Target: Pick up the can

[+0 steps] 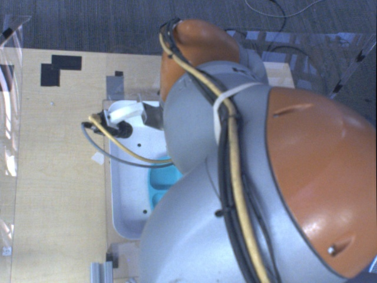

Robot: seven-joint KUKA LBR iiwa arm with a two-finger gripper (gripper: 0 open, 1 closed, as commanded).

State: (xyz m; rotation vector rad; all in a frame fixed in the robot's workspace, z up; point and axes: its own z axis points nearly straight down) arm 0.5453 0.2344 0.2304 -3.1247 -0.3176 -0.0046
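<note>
The grey and orange arm (253,158) reaches across from the right and hides most of both bins. Its wrist end sits over the far end of the left white bin (121,211), where a dark part of the gripper (154,118) pokes out from behind the arm. A light blue object (162,178) lies in that bin, half covered by the arm. I cannot tell whether it is the can.
The tan bench top (53,187) stretches to the left of the bin. Black tape marks (59,68) sit on it at the far left. A grey bracket (115,86) stands at the bin's far end.
</note>
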